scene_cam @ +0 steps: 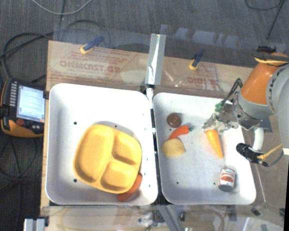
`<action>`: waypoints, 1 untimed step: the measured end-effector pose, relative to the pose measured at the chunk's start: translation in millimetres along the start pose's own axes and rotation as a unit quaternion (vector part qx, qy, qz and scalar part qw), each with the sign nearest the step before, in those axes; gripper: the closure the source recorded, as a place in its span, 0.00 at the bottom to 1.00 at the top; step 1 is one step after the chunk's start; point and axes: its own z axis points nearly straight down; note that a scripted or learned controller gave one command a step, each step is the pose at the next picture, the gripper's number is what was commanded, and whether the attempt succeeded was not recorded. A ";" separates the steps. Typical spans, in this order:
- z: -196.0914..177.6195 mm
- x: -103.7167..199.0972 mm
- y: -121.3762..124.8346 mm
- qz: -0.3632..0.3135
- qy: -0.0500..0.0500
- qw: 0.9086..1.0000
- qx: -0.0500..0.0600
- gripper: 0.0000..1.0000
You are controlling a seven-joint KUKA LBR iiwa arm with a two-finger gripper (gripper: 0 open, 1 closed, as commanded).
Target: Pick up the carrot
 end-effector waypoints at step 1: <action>-86.9 53.0 -91.3 -0.093 -0.002 0.996 0.001 1.00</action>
